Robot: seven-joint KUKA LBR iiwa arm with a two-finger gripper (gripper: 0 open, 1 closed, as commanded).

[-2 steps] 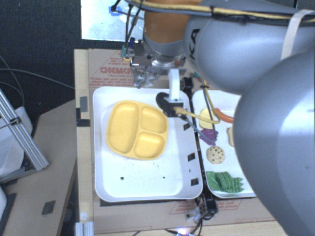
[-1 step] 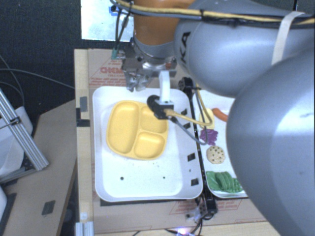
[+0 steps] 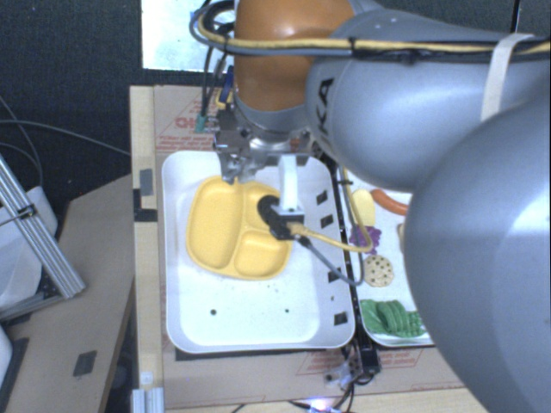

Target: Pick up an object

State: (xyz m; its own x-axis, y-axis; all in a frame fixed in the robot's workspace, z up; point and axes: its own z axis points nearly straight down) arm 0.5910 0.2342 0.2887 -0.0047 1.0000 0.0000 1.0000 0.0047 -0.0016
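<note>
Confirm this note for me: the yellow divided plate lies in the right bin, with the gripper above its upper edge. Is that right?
Not quite. The camera view shows the yellow divided plate in the left bin, not the right one. The right bin holds the small food items. The rest stands: the gripper is above the plate's upper edge.

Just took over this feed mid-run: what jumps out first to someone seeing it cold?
The grey arm with its orange band fills the top and right, reaching down into the left bin. Under its gripper lies a yellow divided plate, the brightest thing there. In the right bin, partly hidden by the arm, sit toy foods: a cookie and green pea pods.
</note>
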